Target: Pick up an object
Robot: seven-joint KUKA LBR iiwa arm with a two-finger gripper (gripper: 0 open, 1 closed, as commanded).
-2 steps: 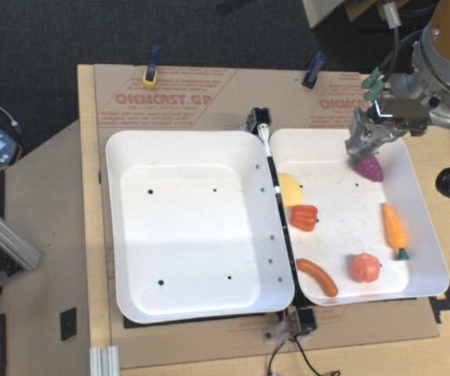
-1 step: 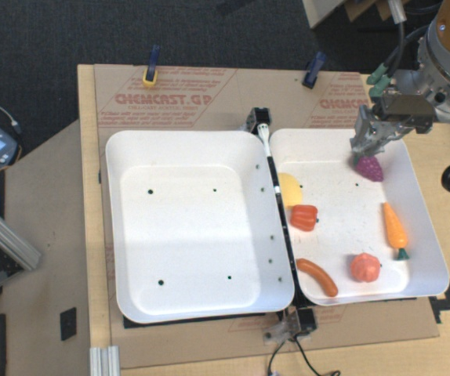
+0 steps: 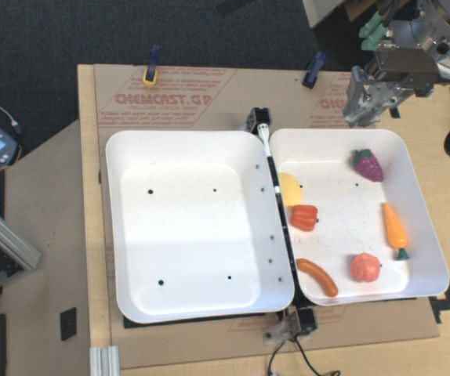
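Gripper (image 3: 364, 110) hangs above right bin (image 3: 421, 210) far edge, nothing between its fingers; can't tell its state. In right bin: grapes (image 3: 368, 164) far right corner, carrot (image 3: 394, 225) right edge, pepper (image 3: 303, 217) left edge, sausage (image 3: 317, 277) and peach (image 3: 365, 267) near edge.

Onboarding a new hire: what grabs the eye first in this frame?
The bright toy foods in the right bin: purple grapes at the far side, an orange carrot by the right wall, a red pepper near the divider. Then the end effector, above that bin's far edge.
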